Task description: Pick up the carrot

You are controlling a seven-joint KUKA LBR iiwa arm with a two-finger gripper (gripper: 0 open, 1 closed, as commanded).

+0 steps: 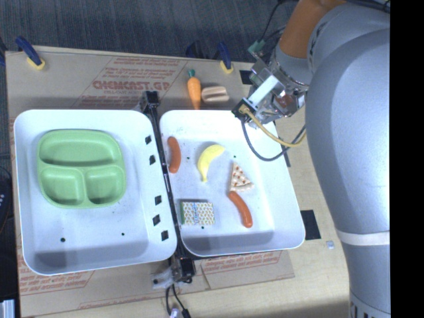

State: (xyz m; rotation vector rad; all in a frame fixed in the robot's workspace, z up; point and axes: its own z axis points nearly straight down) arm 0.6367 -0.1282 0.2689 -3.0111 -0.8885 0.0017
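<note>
The carrot (193, 91), orange with a green top, lies on the cardboard just behind the right bin's (285, 197) far rim, outside both bins. It points toward the bin, leafy end away. My gripper (278, 102) hangs over the right bin's far right corner, well to the right of the carrot and apart from it. The wrist above hides most of the gripper, and I see nothing in it.
A tan bun-like piece (214, 95) lies right beside the carrot. The right bin holds two sausages (173, 154) (241, 209), a banana (210, 159), a pizza slice (239, 177) and a patterned square (198, 213). A green divided tray (81, 166) sits in the left bin (26, 197).
</note>
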